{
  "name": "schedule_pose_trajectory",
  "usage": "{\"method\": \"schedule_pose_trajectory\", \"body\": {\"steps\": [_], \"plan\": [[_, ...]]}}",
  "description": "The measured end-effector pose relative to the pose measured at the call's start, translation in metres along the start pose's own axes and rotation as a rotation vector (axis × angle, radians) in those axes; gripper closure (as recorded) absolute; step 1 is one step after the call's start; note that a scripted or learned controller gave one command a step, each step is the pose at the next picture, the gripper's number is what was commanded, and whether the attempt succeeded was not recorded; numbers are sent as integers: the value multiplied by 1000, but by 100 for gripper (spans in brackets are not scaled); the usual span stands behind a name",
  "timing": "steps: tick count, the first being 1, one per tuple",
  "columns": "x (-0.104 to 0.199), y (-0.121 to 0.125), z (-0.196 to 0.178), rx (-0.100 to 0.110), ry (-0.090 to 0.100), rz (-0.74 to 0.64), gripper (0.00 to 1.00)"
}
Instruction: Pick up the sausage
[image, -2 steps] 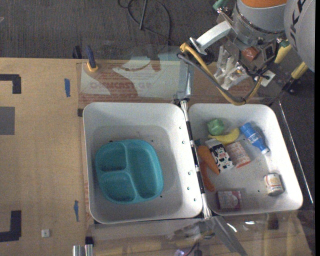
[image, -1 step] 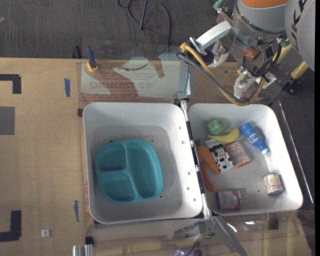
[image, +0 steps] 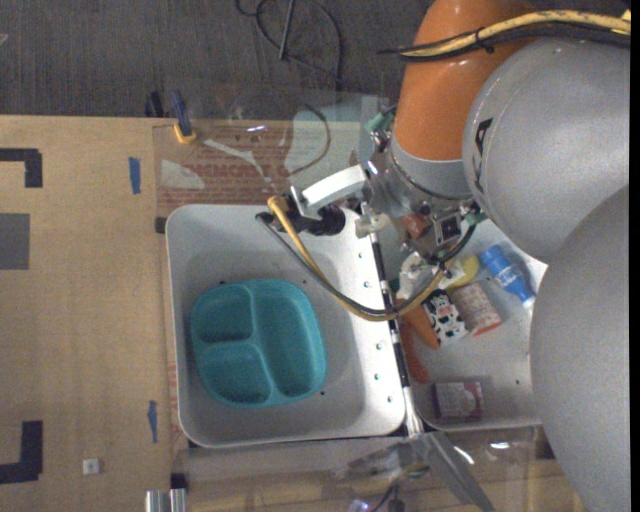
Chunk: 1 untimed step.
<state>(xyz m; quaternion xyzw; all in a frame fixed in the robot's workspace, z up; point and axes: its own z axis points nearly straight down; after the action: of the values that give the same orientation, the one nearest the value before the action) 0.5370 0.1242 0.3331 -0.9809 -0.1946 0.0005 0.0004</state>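
The sausage (image: 415, 352), a reddish-orange elongated piece, lies along the left wall of the right bin (image: 500, 415), close to the divider between the bins. My gripper (image: 414, 268) hangs below the orange-banded wrist, over the upper left part of the right bin and just above the sausage's upper end. The wrist and cables hide much of the gripper. Nothing visible is held.
A teal divided plate (image: 258, 340) lies in the left bin (image: 200, 240). The right bin also holds a cow-patterned carton (image: 446, 318), a reddish box (image: 478, 307), a blue bottle (image: 505, 272), a yellow item (image: 462, 270) and a pinkish packet (image: 458, 398). A yellow-black cable (image: 320, 275) loops over the left bin.
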Motion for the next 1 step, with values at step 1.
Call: {"method": "schedule_pose_trajectory", "body": {"steps": [1], "plan": [[0,0,0,-1,0,-1,0]]}}
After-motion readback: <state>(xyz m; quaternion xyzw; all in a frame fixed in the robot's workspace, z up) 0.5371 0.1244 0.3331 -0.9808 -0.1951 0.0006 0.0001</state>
